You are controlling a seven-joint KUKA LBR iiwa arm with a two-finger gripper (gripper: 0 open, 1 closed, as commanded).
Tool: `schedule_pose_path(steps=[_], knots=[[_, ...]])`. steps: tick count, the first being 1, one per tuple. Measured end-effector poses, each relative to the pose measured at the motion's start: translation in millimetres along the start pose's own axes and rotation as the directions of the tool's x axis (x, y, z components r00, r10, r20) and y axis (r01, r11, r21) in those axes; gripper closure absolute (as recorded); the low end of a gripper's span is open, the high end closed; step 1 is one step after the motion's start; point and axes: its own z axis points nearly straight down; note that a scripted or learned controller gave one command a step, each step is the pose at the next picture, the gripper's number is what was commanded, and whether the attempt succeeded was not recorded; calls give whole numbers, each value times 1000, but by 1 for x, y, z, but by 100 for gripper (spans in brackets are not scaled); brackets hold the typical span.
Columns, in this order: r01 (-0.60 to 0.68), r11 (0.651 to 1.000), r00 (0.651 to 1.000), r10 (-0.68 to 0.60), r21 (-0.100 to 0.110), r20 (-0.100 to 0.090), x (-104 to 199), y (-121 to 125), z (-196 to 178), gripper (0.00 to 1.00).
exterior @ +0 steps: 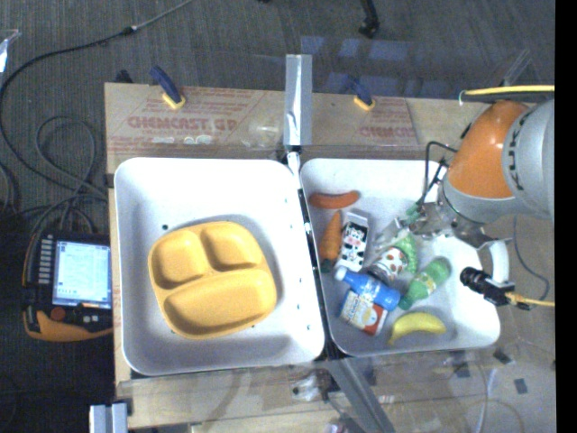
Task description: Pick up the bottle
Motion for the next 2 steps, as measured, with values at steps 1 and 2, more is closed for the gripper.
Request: schedule_pose_path(steps=[1,2], knots=[[-1,1000,1000,1,-4,-2,1,1,-9,100],[61,998,998,-61,9,-4,85,-1,-173,100]])
